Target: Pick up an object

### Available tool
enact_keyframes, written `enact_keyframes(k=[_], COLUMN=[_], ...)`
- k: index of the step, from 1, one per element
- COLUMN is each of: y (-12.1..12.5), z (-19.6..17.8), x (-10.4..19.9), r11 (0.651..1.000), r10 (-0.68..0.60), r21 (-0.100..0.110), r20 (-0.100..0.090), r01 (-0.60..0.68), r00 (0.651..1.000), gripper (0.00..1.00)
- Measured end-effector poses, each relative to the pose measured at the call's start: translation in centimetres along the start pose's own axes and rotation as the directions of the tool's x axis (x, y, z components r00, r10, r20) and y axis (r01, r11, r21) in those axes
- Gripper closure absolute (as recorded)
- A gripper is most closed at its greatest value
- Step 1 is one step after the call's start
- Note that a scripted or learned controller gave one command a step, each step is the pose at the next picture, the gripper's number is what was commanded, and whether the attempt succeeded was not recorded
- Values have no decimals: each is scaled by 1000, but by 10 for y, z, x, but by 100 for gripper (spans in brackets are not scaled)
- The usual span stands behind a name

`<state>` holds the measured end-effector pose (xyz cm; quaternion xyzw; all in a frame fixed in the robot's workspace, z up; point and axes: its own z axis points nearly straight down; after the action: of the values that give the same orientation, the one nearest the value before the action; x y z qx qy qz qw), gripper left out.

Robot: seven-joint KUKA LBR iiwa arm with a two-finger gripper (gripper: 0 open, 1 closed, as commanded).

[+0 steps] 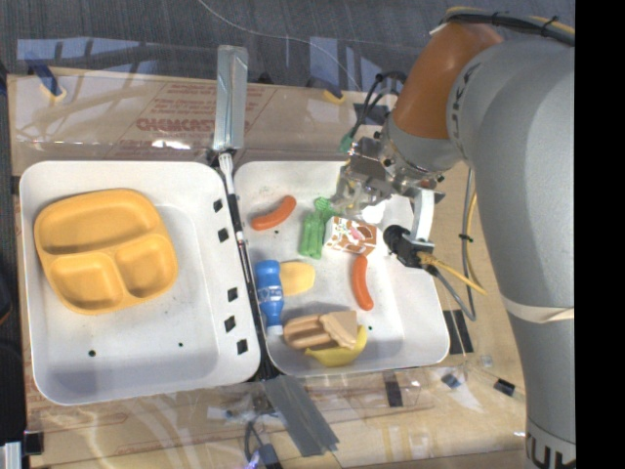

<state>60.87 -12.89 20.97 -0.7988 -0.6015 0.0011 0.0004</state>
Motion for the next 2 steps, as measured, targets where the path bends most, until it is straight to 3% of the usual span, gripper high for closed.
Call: enact_keyframes(k=[1,2], y=[-49,-122], z=[11,14], x=[46,5], r11=[834,888], r10=[552,461], r21=[7,5], r20=[3,1], r01=[-552,-461], r00=[834,888], gripper=[100,100])
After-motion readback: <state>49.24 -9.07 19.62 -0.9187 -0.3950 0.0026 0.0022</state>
